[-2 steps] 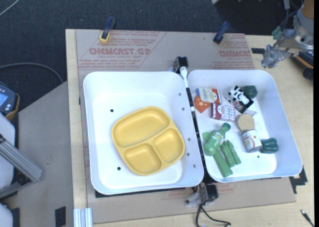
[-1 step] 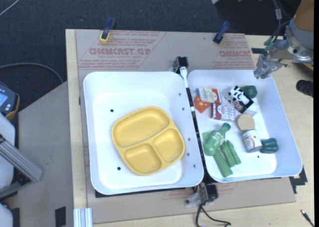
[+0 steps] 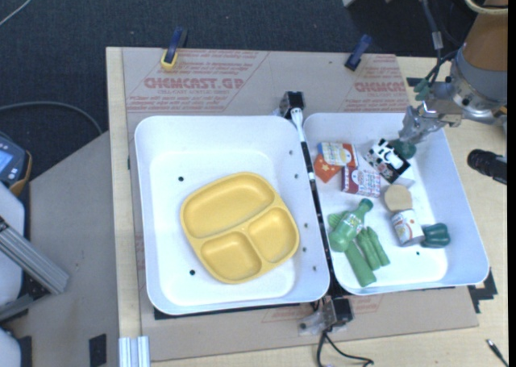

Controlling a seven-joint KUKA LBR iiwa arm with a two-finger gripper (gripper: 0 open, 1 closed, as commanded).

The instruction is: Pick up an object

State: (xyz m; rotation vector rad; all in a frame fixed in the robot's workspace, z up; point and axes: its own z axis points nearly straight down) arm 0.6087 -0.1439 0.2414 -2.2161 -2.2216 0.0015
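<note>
A small black-and-white toy [image 3: 390, 160], cow-patterned by the look of it, lies near the back of the right bin [image 3: 459, 196], and the gripper [image 3: 413, 136] hangs right over it, its tip almost on the toy's upper edge. From this angle I cannot tell whether the gripper is open or closed, nor whether it has any hold on the toy.

Just left of the toy lie an orange-and-white packet [image 3: 333, 159] and a small red-and-white carton [image 3: 362, 182]. In front of the toy sits a tan, rounded block [image 3: 397, 197], and beside that a little bottle with a red label [image 3: 406, 227] touching a dark green piece [image 3: 436, 235]. A green bottle [image 3: 350, 224] and some green stalk-shaped pieces [image 3: 367, 254] lie nearer the front left of the same bin.

The left bin [image 3: 157, 196] holds a yellow divided plate [image 3: 239, 226] with three compartments, lying flat. Both bins rest on a brown board [image 3: 242, 79] clamped to the desk, with a yellow clip [image 3: 171, 55] and a blue clip [image 3: 357, 54] at its far edge.
</note>
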